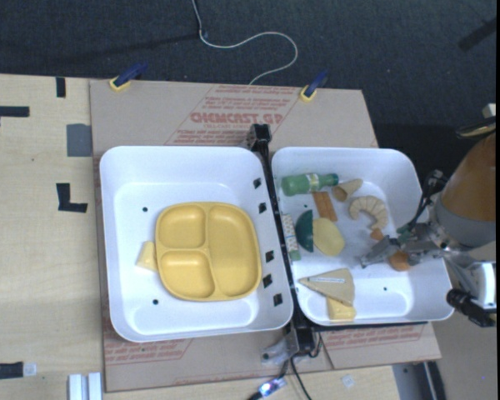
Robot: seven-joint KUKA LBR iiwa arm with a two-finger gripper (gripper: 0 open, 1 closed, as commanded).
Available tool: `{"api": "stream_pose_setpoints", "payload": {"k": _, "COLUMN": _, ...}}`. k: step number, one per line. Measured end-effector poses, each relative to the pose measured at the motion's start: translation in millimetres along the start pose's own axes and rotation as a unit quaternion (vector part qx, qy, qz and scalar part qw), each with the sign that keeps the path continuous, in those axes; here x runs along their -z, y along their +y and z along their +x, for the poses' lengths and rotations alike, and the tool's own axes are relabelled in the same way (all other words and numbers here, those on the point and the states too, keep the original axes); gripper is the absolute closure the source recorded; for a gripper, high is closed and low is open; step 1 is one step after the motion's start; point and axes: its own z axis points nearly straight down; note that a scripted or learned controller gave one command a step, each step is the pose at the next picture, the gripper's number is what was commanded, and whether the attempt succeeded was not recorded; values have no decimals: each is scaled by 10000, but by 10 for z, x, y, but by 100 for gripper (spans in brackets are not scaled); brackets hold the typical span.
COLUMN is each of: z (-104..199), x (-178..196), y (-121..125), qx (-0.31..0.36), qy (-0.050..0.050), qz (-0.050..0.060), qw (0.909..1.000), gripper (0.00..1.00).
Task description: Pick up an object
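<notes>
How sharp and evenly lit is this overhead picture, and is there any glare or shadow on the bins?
Camera view: soft and low in detail overall; small items in the right bin blur together. Lighting is even, with no harsh glare on the white plastic. The yellow divided plate casts a faint shadow in the left bin. The arm at the edge looks blurred.

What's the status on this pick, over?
Claw low in right bin, grip unclear. Orange piece beside it, croissant just above. Nothing lifted. Yellow tray in left bin.
</notes>
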Motion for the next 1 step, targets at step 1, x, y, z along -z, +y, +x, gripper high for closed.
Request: {"api": "stream_pose_setpoints", "payload": {"k": 1, "z": -48, "x": -212, "y": 60, "qx": -10, "qy": -65, "qz": -114, "qw": 9999, "gripper": 0}}
